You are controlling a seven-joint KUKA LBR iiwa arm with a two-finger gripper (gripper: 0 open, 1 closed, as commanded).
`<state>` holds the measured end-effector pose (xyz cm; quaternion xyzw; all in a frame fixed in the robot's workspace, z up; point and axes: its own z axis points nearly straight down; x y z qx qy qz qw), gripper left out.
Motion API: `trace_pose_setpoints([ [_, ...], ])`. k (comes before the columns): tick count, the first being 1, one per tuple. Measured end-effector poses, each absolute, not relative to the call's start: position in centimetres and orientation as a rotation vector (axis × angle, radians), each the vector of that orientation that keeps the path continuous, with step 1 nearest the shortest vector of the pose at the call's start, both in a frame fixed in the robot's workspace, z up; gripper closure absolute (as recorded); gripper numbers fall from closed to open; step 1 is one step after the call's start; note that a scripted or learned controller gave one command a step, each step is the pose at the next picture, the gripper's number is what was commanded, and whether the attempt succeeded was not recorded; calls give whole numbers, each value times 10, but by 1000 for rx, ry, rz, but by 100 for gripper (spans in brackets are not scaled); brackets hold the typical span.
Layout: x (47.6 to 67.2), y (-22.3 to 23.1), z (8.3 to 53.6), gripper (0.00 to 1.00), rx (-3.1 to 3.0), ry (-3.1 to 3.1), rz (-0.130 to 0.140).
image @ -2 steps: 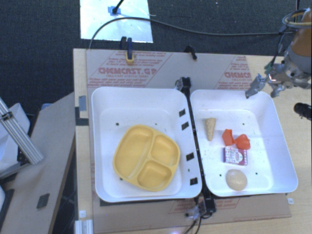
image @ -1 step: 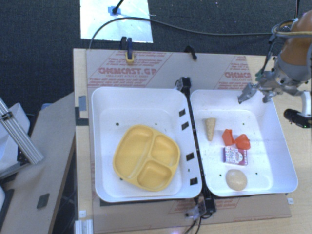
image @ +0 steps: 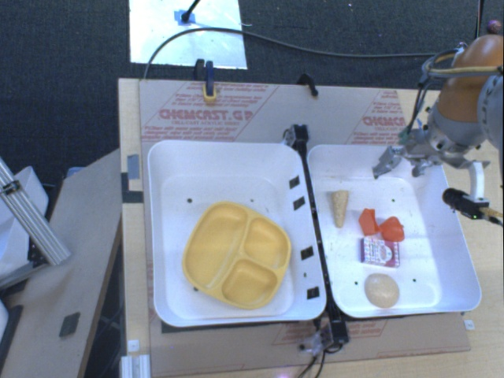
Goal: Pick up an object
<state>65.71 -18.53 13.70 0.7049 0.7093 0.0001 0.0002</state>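
Observation:
Several small objects lie in the right bin: a beige cone, two orange pieces, a small red and white carton and a round beige lump. My gripper hangs over the bin's far right corner, up and to the right of the cone. Its two fingers are spread apart, open, with nothing between them. The nearest objects, the cone and the orange pieces, sit well below it in the view.
The left bin holds a yellow compartment tray. A black divider with clips runs between the bins. A cable and black bracket hang by the right bin's right wall.

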Motion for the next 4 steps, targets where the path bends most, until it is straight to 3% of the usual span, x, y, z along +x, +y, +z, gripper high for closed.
trace_pose_setpoints([
  [1,659,-186,151,100,2208,2227,5],
  [2,664,-193,213,100,2209,2222,7],
  [3,665,-193,207,100,2211,2226,3],
  [4,639,-146,200,100,2214,2231,0],
])
